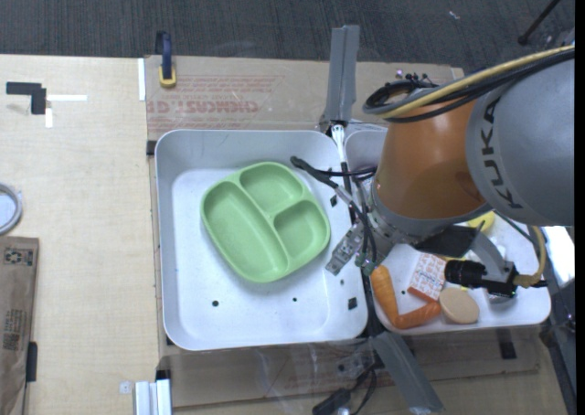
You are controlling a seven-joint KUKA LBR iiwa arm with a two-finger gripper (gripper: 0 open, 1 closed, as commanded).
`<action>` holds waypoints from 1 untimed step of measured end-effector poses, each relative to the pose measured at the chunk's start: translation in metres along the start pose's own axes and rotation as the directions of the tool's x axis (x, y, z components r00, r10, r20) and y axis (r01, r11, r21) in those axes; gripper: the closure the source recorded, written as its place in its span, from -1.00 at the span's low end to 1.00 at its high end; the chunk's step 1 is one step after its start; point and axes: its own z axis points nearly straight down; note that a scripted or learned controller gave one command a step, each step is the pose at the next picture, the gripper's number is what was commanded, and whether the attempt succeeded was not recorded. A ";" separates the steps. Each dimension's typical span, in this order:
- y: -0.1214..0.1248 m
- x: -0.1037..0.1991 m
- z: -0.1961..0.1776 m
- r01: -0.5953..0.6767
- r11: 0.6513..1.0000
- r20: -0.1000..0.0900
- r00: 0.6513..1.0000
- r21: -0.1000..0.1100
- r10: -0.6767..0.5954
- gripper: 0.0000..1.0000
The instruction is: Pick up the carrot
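- The long orange carrot [384, 292], tapering with a green stub at its top, is lying in the right-hand shallow white bin [526, 308], close against that bin's left wall, running from upper left down toward the bin's front edge.
- Beside it another orange piece [416, 316] is lying along the front, touching or nearly touching the carrot's lower end; whether it is part of the same carrot I cannot tell.
- The grey arm with the orange band [430, 171] is hanging over the right bin, its bulk hiding much of that bin's interior.
- The gripper [352, 244] is sitting low at the wall between the two bins, just above the carrot's green end; its state cannot be read from this slanted view.
- Nothing is showing the carrot lifted: it appears to be resting on the bin floor, so the pick is judged as not yet done.
- What is remaining, by this judgement: settling onto the carrot, closing on it, and raising it clear.
- Near the carrot, a small printed red-and-white packet [426, 274] and a pale tan rounded object [460, 305] are crowding the space, which could hinder a clean grasp.
- In the left white bin [174, 249], a light green divided plastic plate [265, 219] is lying untouched.
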 end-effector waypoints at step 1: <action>-0.051 -0.069 -0.046 -0.250 0.968 0.002 0.968 -0.001 0.250 1.00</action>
